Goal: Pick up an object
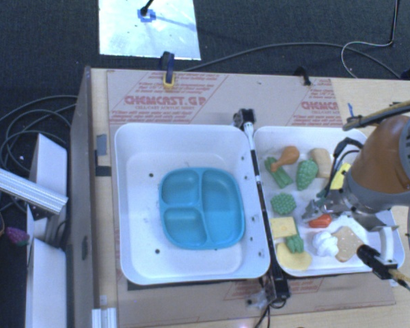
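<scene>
The right white bin [263,144] holds several toy foods: a brown drumstick [284,158], a green pickle [281,178], a bumpy green piece [306,173], a tan bread piece [321,161], a round green piece [283,203], a yellow cheese block [283,227], a white lump [321,243] and a toast slice [345,243]. My gripper [320,209] hangs low in this bin, right over a small red piece [320,221]. Whether it touches the red piece is hidden by the wrist.
The left bin [133,183] carries a blue divided plate [201,207]. A black rail [254,169] separates the bins. The arm's orange band [389,159] and grey body cover the right bin's far right side. Cables lie along the floor at left and behind.
</scene>
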{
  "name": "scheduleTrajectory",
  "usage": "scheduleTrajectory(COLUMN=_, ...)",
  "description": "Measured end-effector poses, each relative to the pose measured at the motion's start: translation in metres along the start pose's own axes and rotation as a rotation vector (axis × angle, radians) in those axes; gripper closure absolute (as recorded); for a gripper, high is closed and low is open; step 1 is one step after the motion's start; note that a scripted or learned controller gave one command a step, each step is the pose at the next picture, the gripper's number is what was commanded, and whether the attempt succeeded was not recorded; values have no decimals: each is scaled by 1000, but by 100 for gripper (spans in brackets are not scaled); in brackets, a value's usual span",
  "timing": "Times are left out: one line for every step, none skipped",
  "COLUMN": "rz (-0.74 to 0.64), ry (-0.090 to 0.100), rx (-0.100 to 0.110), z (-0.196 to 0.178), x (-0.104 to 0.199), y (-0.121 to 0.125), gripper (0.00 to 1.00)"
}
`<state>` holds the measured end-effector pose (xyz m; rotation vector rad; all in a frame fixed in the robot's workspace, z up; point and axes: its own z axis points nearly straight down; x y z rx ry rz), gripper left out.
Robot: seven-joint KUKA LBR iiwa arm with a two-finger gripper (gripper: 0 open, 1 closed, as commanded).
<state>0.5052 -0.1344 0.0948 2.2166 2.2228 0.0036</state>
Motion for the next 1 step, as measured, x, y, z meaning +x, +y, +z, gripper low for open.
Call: scheduleTrajectory(rz=-2, ry=0, rx=-1, z=-90, x=57, y=55, gripper=100)
